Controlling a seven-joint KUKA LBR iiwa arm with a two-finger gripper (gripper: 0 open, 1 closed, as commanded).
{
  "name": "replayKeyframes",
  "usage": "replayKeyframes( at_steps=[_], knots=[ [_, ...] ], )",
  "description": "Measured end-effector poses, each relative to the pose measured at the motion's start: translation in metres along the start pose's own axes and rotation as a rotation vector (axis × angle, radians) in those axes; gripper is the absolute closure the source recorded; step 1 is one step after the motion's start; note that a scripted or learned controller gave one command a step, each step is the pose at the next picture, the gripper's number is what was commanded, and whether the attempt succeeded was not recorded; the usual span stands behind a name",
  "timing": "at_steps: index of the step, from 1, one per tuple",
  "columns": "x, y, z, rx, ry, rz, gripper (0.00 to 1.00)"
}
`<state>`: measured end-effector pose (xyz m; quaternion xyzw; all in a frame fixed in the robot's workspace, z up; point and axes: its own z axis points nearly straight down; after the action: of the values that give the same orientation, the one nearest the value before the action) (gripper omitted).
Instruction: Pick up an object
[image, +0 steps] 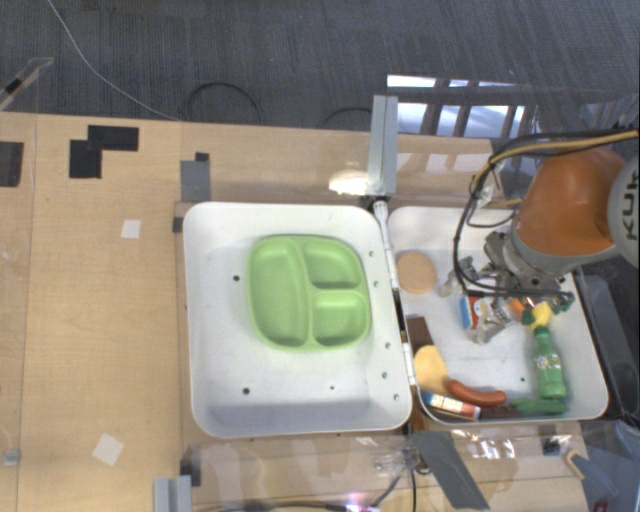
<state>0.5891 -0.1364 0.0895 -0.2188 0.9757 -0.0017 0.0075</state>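
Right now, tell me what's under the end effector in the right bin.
Beneath the end effector lies a small blue item beside orange and yellow pieces; the arm covers what else lies there.

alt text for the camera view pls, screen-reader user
The grey-and-orange arm's gripper reaches down into the right bin, among small items including a green bottle, a tan disc and a red sausage-shaped piece. The left bin holds a green divided tray.
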Motion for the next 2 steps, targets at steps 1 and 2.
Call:
replayKeyframes(
  at_steps=[1,2],
  knots=[
    [0.035,-0.034,-0.001,0.002,0.0,-0.336,0.0],
    [0.011,-0.019,0.0,0.001,-0.001,-0.174,0.0]
  ],
)
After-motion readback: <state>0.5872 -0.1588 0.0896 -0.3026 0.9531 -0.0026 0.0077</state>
